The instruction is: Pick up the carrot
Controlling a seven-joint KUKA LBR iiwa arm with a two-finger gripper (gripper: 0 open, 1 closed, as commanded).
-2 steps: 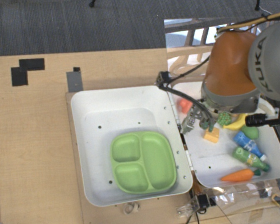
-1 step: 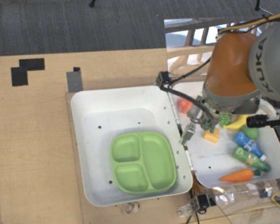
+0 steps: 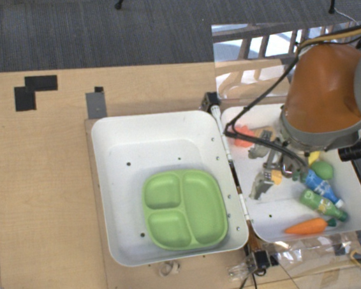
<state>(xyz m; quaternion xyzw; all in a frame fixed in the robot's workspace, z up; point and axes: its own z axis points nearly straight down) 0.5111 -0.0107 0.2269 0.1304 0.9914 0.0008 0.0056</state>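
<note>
The orange carrot (image 3: 306,227) lies on its side near the front edge of the right bin (image 3: 265,218), its tip pointing left. My gripper (image 3: 266,181) hangs over the middle left of that bin, up and to the left of the carrot and well apart from it. It is open, with nothing between its fingers. The grey arm with its orange band (image 3: 325,90) covers the bin's back right part.
A blue and a green bottle (image 3: 320,196) lie just above the carrot, with a green round item (image 3: 324,170) behind them. A red item (image 3: 242,132) lies at the bin's back left. The left bin (image 3: 117,179) holds a green divided plate (image 3: 184,207).
</note>
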